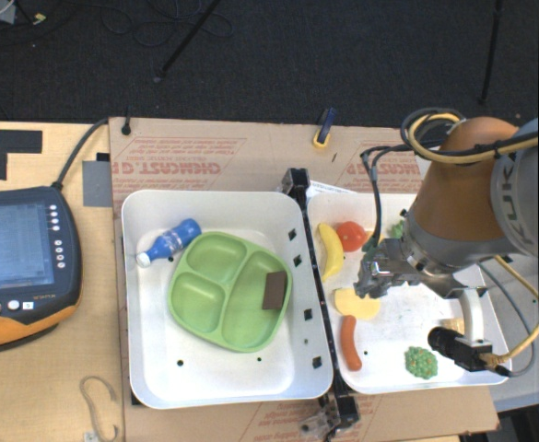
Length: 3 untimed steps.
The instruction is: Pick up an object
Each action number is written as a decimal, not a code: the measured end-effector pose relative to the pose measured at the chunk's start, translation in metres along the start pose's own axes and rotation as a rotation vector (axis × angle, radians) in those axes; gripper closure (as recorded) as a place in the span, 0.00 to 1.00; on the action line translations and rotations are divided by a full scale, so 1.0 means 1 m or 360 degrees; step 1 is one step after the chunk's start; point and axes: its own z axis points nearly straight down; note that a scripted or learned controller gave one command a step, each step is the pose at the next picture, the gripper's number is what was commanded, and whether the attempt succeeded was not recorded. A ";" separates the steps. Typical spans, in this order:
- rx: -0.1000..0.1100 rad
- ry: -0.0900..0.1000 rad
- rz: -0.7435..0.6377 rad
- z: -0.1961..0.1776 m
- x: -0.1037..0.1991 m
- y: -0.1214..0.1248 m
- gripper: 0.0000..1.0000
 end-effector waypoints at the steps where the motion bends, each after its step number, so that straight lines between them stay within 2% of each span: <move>1: -0.0005 -0.0002 -0.0007 -0.012 -0.006 0.013 1.00; 2: -0.0003 0.0000 -0.0007 -0.018 0.001 0.006 1.00; 3: -0.0003 -0.0002 -0.0005 -0.013 -0.005 0.011 1.00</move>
